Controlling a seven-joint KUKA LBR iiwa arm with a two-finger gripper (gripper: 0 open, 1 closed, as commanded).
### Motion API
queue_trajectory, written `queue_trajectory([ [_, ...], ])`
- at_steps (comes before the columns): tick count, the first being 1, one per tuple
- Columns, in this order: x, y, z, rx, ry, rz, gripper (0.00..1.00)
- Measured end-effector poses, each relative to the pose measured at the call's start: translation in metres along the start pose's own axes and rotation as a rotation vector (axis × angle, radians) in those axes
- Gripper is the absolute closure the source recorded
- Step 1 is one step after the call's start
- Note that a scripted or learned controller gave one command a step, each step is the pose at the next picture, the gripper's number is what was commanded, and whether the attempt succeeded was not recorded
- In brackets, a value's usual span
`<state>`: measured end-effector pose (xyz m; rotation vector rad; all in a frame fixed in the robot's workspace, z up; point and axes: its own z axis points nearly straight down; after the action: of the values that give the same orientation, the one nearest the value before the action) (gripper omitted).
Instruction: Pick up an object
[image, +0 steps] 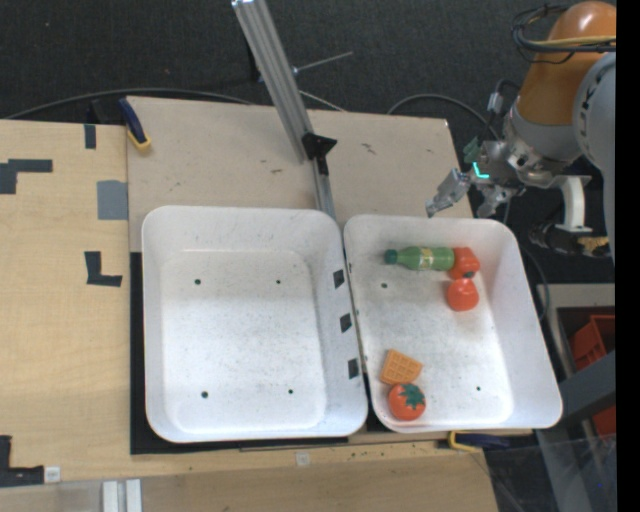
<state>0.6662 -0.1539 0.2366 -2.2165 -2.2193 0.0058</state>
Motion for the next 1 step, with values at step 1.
queue_trajectory([
  [1, -0.0001, 0.0009, -0.003, -0.004, -0.002, -0.001, 0.0],
])
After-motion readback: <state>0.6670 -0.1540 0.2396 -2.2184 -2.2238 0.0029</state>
